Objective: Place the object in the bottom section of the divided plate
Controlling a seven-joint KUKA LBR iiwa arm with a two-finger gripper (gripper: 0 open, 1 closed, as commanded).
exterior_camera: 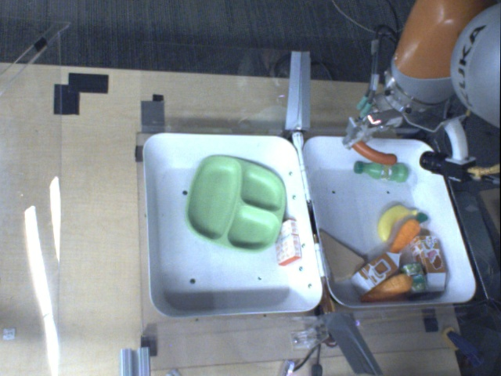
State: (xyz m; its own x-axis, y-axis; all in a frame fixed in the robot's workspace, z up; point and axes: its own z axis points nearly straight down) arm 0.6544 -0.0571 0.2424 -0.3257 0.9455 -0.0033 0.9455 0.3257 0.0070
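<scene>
While the wooden bench (86, 233) spreads pale under both bins, the left bin (168, 288) holds the green divided plate (235, 202) and a small carton (288, 243), well left of the fingers. At the right bin's (344, 210) far edge the gripper (362, 130) hangs just above a sausage (376, 153) and green bottle (382, 171); I cannot tell how its fingers stand. Toy food, a carrot (405, 233) among it, lies at the near corner.

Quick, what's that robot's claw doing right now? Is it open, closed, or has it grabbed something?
Gripper: above the far edge of the right white bin, right by the orange-red sausage-shaped toy; whether it is open, closed or holding anything cannot be told.
</scene>
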